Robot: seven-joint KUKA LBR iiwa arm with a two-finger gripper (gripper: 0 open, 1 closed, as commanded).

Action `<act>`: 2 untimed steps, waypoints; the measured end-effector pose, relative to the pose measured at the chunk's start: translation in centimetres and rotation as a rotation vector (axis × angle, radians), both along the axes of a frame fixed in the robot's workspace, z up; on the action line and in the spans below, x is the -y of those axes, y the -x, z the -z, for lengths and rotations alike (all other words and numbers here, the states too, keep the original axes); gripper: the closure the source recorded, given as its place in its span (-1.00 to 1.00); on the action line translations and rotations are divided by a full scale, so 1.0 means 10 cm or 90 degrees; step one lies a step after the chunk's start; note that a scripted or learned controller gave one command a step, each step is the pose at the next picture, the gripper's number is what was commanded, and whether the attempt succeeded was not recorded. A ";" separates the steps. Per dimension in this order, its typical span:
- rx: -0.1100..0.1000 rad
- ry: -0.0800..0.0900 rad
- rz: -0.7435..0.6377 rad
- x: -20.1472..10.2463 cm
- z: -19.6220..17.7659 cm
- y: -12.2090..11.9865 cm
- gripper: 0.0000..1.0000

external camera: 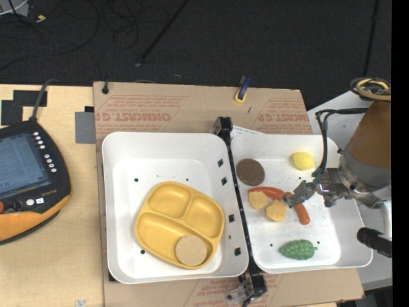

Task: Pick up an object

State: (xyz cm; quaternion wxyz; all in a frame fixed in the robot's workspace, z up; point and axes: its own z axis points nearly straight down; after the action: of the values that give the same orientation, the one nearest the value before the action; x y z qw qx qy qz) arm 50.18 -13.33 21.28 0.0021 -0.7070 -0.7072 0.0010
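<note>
Right now the gripper (299, 197) sits low in the right bin (348, 251), just at 12 o'clock of the sausage (303, 214); how wide it stands cannot be told. Yellow chunk (277, 211) lies at its 8 o'clock, lemon (303, 160) at 12, green bunch (298, 249) at 6. Yellow tray (163, 203) fills the left bin (128, 152).

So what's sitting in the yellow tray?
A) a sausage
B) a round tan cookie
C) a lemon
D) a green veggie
B: a round tan cookie lies in the near compartment of the yellow tray in the left bin; the other foods lie in the right bin.
</note>
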 end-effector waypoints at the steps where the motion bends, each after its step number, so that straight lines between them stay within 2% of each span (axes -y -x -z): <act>1: 0.002 0.001 0.001 -0.06 1.29 0.27 -1.00; 2: 0.001 0.000 0.006 -0.03 1.15 0.26 1.00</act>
State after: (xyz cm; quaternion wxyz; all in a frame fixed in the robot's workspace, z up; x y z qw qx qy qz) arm 47.56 -13.07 9.79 0.0016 -0.7104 -0.7038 -0.0001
